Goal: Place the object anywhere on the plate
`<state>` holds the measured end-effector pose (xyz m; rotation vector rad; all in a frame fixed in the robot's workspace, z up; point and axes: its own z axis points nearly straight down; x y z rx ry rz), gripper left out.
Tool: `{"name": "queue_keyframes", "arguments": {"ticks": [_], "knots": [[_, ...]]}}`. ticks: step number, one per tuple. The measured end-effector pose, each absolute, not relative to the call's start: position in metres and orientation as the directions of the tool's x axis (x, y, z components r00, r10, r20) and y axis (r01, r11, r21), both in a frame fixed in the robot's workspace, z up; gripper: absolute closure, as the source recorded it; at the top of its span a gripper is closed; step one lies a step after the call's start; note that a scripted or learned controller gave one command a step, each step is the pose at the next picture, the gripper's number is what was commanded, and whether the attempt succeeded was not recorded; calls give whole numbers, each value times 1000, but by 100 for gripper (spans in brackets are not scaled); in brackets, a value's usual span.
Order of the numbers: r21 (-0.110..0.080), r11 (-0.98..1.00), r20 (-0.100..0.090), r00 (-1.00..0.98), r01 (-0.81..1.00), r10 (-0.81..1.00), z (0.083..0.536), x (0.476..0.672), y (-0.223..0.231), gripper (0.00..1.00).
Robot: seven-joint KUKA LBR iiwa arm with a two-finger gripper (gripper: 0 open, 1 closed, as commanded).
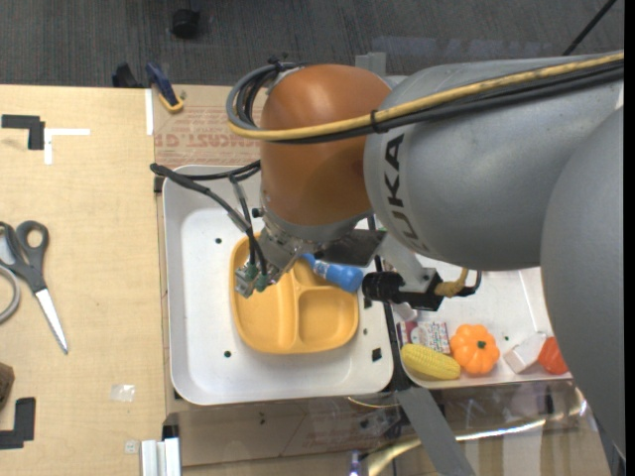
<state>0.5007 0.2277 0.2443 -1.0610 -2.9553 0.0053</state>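
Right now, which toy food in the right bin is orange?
The little pumpkin. It is orange with a green stem; the corn touching it is yellow.

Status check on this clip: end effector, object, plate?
End effector low over yellow plate, fingers hidden. Blue object beside wrist, grip unconfirmed. Toy corn and pumpkin in right bin.

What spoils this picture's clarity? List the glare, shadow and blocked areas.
Camera view: soft even light, sharp focus; a broad sheen on the arm's orange band; the arm covers much of the yellow plate and both bins' inner edges; faint shadow under the plate on the left bin; the corn and small pumpkin stay crisp.
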Motion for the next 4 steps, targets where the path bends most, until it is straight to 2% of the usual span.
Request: {"name": "queue_keyframes", "arguments": {"ticks": [1, 2, 3, 4], "knots": [[-4, 771, 0, -771, 636, 636, 244, 501, 228, 0], [-1, 802, -2, -802, 597, 597, 350, 506, 194, 0], [-3, 803, -3, -803, 596, 596, 358, 507, 194, 100], [-3, 870, 1, -870, 492, 492, 264, 508, 228, 100]]}}
